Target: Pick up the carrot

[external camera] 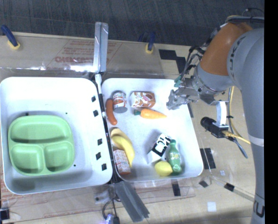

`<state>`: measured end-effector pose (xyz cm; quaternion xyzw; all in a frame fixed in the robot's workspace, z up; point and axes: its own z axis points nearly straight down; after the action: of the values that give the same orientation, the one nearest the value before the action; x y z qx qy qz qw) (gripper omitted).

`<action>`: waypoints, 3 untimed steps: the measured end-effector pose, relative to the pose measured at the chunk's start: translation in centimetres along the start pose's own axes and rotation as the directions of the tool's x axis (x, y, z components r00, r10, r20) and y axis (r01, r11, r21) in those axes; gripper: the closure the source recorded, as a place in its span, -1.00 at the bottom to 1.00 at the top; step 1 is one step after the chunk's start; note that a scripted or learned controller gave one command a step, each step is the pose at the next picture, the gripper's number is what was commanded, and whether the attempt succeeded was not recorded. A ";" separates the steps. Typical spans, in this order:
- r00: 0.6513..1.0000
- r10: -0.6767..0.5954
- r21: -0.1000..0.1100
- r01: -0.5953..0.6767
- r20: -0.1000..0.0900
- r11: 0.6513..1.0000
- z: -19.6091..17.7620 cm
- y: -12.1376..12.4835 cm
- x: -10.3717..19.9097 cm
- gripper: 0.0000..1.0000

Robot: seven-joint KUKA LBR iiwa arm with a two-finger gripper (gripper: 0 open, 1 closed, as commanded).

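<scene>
Carrot (152,114) lying flat in right bin (188,139), upper middle, pointy end toward right wall. Packet (142,99) touching just behind it, can (119,101) and sausage (111,111) off to left. Banana (123,143), lemon (163,168), green bottle (174,157) clustered lower down, well apart from carrot, so decent room from right side.

Gripper (174,100) hanging near bin's right edge, just beside carrot tip, not touching it. Nothing between fingers from what I can see. How wide open? Honestly cannot tell, too blurry. Green tray (40,144) sits alone in left bin.
</scene>
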<state>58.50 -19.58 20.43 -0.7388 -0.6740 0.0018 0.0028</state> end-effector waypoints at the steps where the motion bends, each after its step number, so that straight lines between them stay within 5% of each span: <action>1: 0.979 0.205 0.002 -0.205 0.001 0.979 -4.6 3.7 0.8 1.00; 2: 0.979 0.204 0.003 -0.204 0.001 0.979 -4.5 3.7 0.8 -1.00; 3: 0.986 0.170 0.005 -0.170 0.000 0.985 10.8 0.5 4.5 -1.00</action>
<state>59.37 -15.09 9.59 -0.7934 -0.6086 0.0037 0.0045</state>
